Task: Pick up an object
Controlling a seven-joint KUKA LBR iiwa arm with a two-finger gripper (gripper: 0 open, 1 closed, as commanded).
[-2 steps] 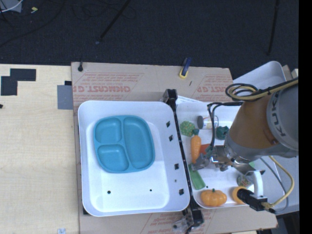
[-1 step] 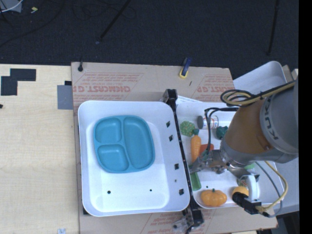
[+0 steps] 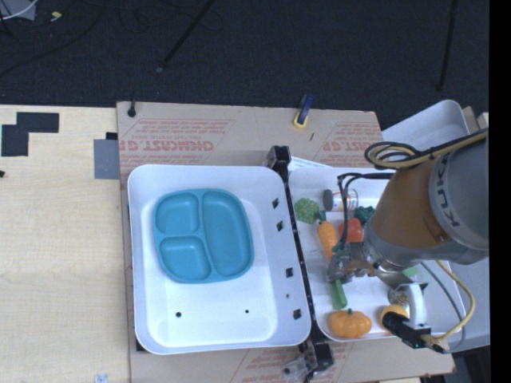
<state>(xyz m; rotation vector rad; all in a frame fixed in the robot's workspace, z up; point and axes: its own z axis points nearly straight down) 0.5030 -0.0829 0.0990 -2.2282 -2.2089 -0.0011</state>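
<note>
Grey arm (image 3: 435, 214) over right bin (image 3: 369, 329), hiding several toys; state of jaws (image 3: 345, 268) impossible to tell.

Claw (image 3: 345, 268) among toys — right bin (image 3: 313, 309)

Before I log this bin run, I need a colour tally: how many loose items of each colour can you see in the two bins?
Blue: 1, divided plate
Orange: 2, carrot, round fruit
Green: 2, broccoli-like piece, long stick
Total: 5; others sit hidden under the arm.
</note>
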